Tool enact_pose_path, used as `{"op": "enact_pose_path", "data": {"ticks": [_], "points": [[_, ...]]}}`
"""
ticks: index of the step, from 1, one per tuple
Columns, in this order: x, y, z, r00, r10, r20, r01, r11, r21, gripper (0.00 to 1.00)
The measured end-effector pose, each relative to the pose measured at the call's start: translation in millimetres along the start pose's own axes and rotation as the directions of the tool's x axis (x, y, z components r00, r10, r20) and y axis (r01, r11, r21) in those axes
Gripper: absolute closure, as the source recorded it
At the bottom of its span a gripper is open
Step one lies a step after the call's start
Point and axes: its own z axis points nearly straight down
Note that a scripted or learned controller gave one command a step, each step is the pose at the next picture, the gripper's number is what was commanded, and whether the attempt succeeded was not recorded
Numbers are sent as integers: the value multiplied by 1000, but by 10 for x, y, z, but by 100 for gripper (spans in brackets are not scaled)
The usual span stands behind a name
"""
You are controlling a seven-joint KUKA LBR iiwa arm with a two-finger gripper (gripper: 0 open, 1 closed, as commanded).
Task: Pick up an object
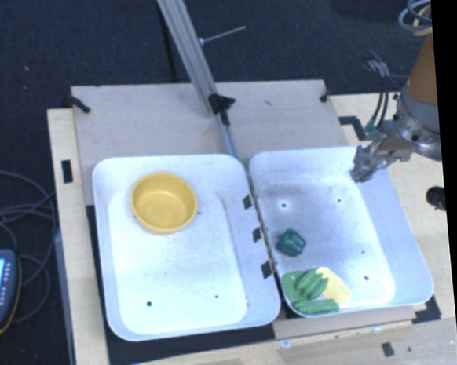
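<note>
The gripper (pixel 363 169) hangs over the top right edge of the right bin (pixel 390 228), and it looks like it is just getting ready to reach in; I cannot tell how it is set. It holds nothing. To grab something it must go down and left to the green pepper (pixel 290 243) or the green and yellow toy (pixel 315 287) at the bin's front. A yellow bowl (pixel 164 202) sits in the left bin (pixel 181 284) on the pale bench (pixel 207 108), with dark floor around.

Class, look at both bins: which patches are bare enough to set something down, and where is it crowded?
Left bin: bare below and right of the yellow bowl. Right bin: bare middle and far half, though the pincer hangs over its far right rim. Crowded: near left corner, with dark green piece and green-yellow cluster.
</note>
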Motion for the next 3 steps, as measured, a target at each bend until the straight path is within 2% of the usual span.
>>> {"op": "enact_pose_path", "data": {"ticks": [1,3], "points": [[547,178,-2,1000,-1,0,1,1000,1,100],[1515,307,170,1000,0,0,0,1000,1,100]]}}
